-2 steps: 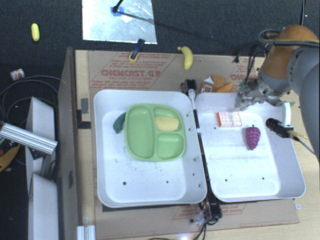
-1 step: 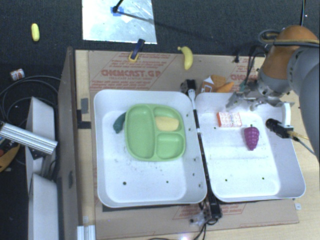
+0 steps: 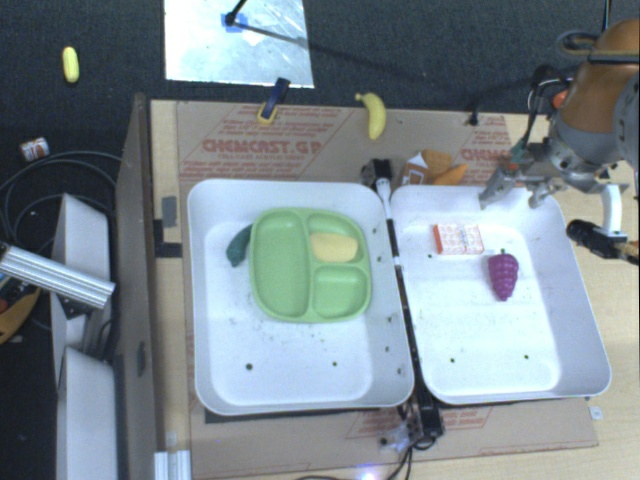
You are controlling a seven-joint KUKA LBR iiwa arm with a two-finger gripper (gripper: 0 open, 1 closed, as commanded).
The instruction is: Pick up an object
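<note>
**A:** What is there to pick up in the right-hand white bin [image 3: 575,298]?

**B:** Two things. A purple plastic grape bunch [image 3: 503,274], knobbly, rounded at the top and tapering toward the near edge, lies in the right half of that bin. Just beside it, up and to the left, is a small flat packet with a red-and-white pattern [image 3: 458,238]. The two are near each other but apart.

**A:** And the jaws [image 3: 517,188]?

**B:** They sit at the far right corner of that bin, over its rim, well apart from the grape bunch. The two fingers are spread and nothing lies between them. Above them runs the grey arm with its orange band [image 3: 598,93].

**A:** What is in the left white bin [image 3: 215,348]?

**B:** A light green sectioned plastic tray [image 3: 285,268] lies in its middle. A pale yellow block [image 3: 334,246] sits in the tray's upper right compartment. A dark green leaf-shaped piece [image 3: 238,245] rests on the bin floor, touching the tray's left edge.

**A:** Anything beyond the bins?

**B:** On the brown cardboard-covered surface [image 3: 300,138] behind them lies a yellow toy banana [image 3: 374,114], and an orange piece [image 3: 445,171] sits near the far edge of the right bin. A small yellow object [image 3: 70,64] lies on the dark floor at the far left, and a shiny sheet [image 3: 236,26] lies beyond the surface.
</note>
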